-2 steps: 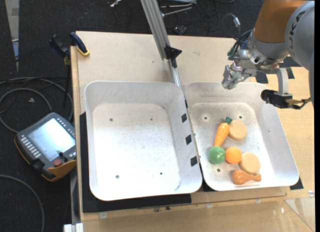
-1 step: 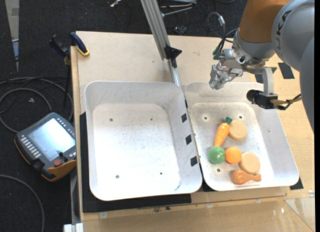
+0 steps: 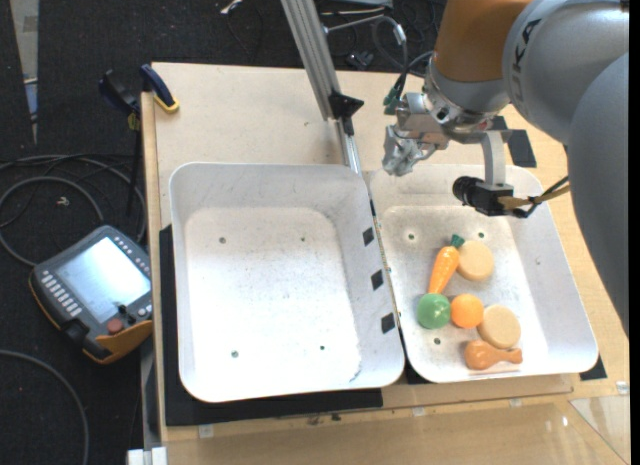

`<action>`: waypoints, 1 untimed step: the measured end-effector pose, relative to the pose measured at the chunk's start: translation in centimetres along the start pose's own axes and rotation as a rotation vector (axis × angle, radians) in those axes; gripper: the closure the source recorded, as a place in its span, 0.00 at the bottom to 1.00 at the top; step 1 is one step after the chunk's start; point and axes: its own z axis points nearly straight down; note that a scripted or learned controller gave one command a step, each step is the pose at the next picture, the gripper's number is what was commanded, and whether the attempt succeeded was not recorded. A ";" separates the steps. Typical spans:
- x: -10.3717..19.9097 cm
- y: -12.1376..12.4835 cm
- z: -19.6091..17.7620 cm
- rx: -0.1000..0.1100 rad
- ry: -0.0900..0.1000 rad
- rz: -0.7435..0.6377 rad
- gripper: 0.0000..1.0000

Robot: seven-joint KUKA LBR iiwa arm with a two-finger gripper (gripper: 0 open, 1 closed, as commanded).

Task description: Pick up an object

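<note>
The right bin [image 3: 530, 218] holds a cluster of toy food: an orange carrot [image 3: 443, 266] with a green top, a pale round piece [image 3: 475, 262], a green ball [image 3: 433, 310], an orange ball [image 3: 466, 310], a tan round piece [image 3: 499, 327] and an orange-tan drumstick shape [image 3: 487, 355]. My gripper [image 3: 400, 162] hangs above the far left corner of the right bin, well back from the food. Nothing shows between its fingers.
The left bin [image 3: 190, 253] lies beside the right one, sharing a raised middle wall [image 3: 380, 273]. A slanted metal pole [image 3: 315, 53] rises behind the bins. A teach pendant [image 3: 95, 293] lies on the floor to the left. A black-and-yellow clamp [image 3: 150, 88] sits on the bench's far left corner.
</note>
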 end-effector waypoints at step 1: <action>5.3 -0.3 -0.6 0.001 0.000 0.000 1.00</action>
